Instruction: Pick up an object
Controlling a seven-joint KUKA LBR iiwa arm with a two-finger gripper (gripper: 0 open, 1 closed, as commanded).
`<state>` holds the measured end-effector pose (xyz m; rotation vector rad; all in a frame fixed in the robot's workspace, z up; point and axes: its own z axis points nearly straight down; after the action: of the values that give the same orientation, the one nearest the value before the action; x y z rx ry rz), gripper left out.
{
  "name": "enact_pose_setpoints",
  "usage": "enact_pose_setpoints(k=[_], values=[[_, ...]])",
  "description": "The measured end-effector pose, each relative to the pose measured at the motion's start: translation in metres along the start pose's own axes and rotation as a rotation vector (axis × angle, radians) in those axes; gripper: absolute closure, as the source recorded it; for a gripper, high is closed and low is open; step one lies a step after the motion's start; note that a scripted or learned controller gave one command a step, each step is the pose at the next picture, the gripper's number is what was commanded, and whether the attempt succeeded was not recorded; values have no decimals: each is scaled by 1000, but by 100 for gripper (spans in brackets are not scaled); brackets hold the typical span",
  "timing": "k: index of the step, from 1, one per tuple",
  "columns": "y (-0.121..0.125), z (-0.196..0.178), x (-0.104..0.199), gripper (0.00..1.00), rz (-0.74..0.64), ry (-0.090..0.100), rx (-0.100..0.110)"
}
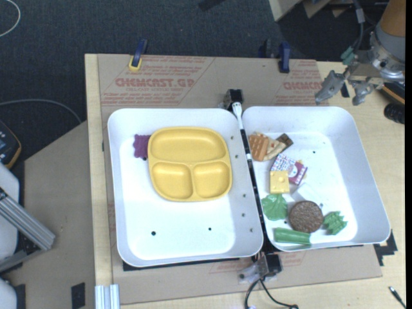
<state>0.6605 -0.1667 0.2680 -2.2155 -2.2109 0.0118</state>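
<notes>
Right bin [360, 166] carries the toy food, clustered along its left and near side: a waffle piece [262, 146], a yellow cheese square [279, 181] just below it, a round brown burger patty [305, 215], and a green pod-like piece [291, 236] lying with its long axis roughly left to right by the near rim. Left bin [129, 224] holds a yellow divided tray [190, 163] with a purple piece [140, 146] touching its left edge. Up at the far right, the end effector [346, 89] hovers over the counter [193, 82] beyond the right bin, fingers spread, nothing between them.
</notes>
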Motion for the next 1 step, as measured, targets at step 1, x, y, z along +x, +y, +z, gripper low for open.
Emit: enact_pose_setpoints(k=[1], values=[[2,-8,0,0,-2,-3,-13]])
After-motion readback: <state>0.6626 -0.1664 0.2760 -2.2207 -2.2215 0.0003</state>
